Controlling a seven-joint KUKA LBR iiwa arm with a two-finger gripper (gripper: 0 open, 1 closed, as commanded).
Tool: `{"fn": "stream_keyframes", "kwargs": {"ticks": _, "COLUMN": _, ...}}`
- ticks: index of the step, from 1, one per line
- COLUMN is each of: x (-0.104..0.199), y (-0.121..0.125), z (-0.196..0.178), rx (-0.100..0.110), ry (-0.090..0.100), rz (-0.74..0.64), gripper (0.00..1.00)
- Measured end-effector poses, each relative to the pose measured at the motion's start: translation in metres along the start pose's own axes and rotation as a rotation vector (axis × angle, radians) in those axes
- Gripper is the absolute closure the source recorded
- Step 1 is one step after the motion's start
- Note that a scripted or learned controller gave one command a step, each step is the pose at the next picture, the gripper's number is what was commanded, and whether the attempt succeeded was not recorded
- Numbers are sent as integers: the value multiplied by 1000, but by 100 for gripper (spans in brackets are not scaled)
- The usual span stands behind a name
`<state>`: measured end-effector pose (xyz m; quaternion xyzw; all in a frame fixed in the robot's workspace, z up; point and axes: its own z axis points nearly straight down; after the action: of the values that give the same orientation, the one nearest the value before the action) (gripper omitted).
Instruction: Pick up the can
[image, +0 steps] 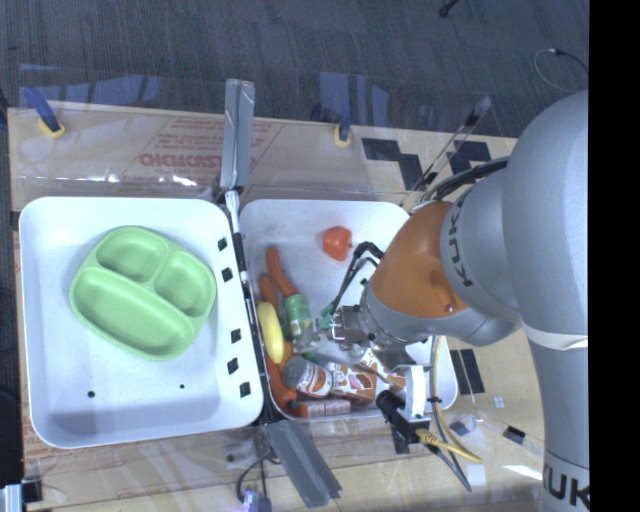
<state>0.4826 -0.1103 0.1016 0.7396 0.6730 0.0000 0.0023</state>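
The can (318, 379), a metal cylinder with a grey lid and an orange-and-white printed label, lies on its side near the front wall of the right white bin (300, 215), its lid end turned toward the divider between the two bins. Lying flat, it offers its rounded flank upward, so a grasp from above would probably have to straddle that curve across the short width. It sits in a crowd: a flat red packet (318, 408) is pressed against its front side, a yellow banana-shaped toy (270, 332) stands just beside its lid end, a small green bottle (298, 314) lies a little behind it, and orange carrot-shaped pieces (278, 275) run along the bin's left wall. A red tomato-like ball (337, 241) rests well apart near the back of the bin. This clutter leaves little room around the can, which likely explains why the arm comes down so close in. The tool (335, 328) hangs low over the pile, just behind the can and next to the green bottle, under the orange band of the grey arm (430, 275); its fingers are too muddled among the objects to tell how they stand, and nothing shows the can between them. In the left white bin (40, 300) on the desk, a pale green divided plastic plate (143, 291) lies alone, clear of the work.
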Motion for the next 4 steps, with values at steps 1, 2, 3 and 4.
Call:
{"fn": "stream_keyframes", "kwargs": {"ticks": 1, "x": -9, "y": -6, "z": 10, "rx": 5, "ry": 5, "rz": -274, "gripper": 0}}
{"fn": "stream_keyframes", "kwargs": {"ticks": 2, "x": -8, "y": 0, "z": 6, "rx": -13, "ry": -3, "rz": -512, "gripper": 0}}
{"fn": "stream_keyframes", "kwargs": {"ticks": 3, "x": -7, "y": -3, "z": -1, "rx": -2, "ry": 3, "rz": -517, "gripper": 100}}
{"fn": "stream_keyframes", "kwargs": {"ticks": 4, "x": 10, "y": 1, "z": -123, "rx": 6, "ry": 4, "rz": -278, "gripper": 100}}
